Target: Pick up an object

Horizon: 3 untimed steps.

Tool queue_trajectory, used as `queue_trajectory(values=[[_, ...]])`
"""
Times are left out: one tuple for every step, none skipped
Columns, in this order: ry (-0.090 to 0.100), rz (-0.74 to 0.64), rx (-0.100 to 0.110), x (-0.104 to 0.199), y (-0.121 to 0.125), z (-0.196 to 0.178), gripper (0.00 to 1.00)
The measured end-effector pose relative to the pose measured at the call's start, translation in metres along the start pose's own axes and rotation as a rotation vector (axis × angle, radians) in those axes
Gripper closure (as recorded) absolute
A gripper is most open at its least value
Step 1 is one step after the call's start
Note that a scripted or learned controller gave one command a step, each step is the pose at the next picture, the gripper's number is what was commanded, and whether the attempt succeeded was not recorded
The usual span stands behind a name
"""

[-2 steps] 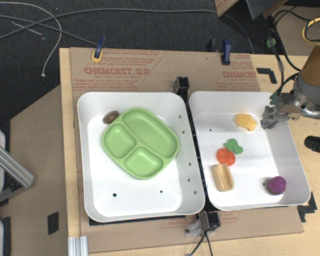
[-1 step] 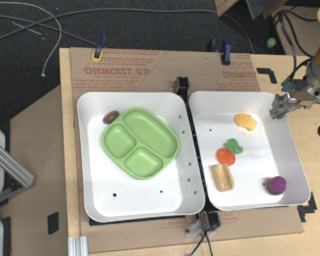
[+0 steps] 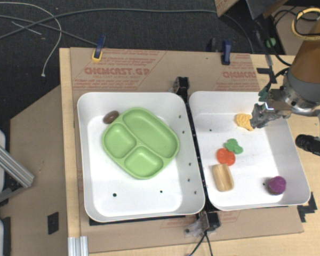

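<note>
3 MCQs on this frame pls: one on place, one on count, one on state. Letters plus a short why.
1. Where does the green divided plate lie?
A. left bin
B. right bin
C. on the cardboard

2. How many loose items lie in the right bin?
A. two
B. five
C. eight

3. How does the gripper stand to the yellow piece?
A. over the left bin, far from it
B. right beside it, at the yellow piece's right edge
C. raised with it above the purple ball

Key:
1 A, the plate fills the middle of the left bin.
2 B, yellow piece, green piece, tomato, tan bread roll, purple ball.
3 B, the gripper meets the yellow piece's right edge.
</note>
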State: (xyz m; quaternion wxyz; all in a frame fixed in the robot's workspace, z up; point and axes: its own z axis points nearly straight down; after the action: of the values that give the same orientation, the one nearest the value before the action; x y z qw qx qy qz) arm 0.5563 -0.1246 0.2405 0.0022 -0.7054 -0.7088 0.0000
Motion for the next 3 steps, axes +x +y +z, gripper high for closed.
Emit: queue_trajectory(values=[[0.001,-0.001,0.001,0.056,-0.009,0.013,1.00],[0.000,-0.001,0.001,0.116,-0.023,0.021,1.00],[0.000,-0.002,-0.003,0.167,-0.034,0.008,1.00]])
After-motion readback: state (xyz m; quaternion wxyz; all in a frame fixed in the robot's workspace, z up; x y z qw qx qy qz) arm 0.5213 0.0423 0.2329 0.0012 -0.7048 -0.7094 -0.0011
